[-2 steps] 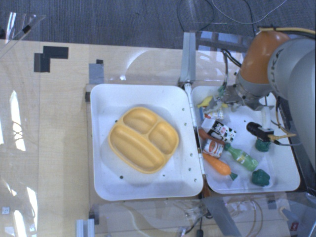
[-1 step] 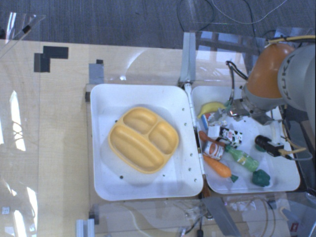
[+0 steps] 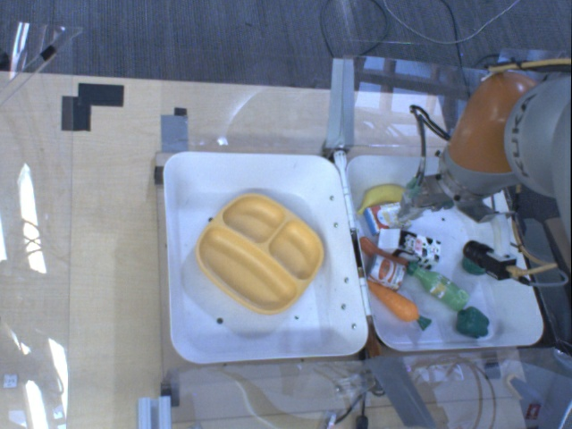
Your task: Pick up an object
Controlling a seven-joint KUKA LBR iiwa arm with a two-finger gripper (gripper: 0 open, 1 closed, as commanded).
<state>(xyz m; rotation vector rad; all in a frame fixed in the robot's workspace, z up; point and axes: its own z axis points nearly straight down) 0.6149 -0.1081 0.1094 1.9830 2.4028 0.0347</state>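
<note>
**Two bins, claw (image 3: pixel 413 206) above the right bin (image 3: pixel 527 329)**

Both white bins sit side by side on my surface (image 3: pixel 89 239). The left bin (image 3: pixel 179 266) holds a yellow plate (image 3: pixel 259 253) with three wells. My claw hangs over the back of the right bin, just beside the banana (image 3: pixel 382 195); I cannot tell whether it is released or clenched. Nearer the front lie a spotted cow toy (image 3: pixel 422 248), a carrot (image 3: pixel 393 300), a green bottle (image 3: pixel 440 286) and, towards the front corner, broccoli (image 3: pixel 473 321).
</note>
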